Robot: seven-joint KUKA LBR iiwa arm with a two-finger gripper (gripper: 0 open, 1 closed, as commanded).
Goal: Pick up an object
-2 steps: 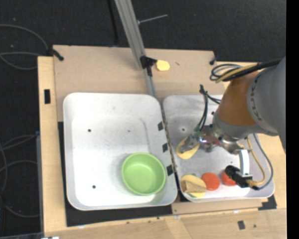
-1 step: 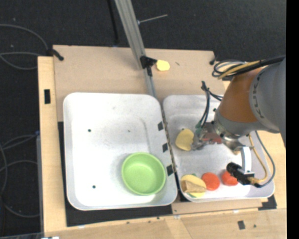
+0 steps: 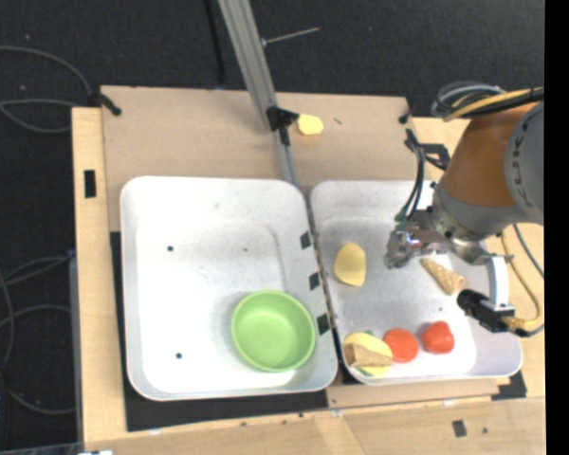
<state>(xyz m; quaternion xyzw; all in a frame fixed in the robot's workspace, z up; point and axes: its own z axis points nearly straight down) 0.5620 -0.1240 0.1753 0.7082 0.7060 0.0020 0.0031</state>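
1 yellow piece (image 3: 350, 264) lies just left of the end effector (image 3: 399, 251); its grip state can't be told.

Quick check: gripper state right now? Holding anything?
Gripper: over the right bin, nothing seen between its fingers; open or shut cannot be told.

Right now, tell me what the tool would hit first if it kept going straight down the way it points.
Probably bare floor of the right bin. The tool hangs between the yellow piece and the tan wedge, over neither, though depth is hard to judge from this slant.
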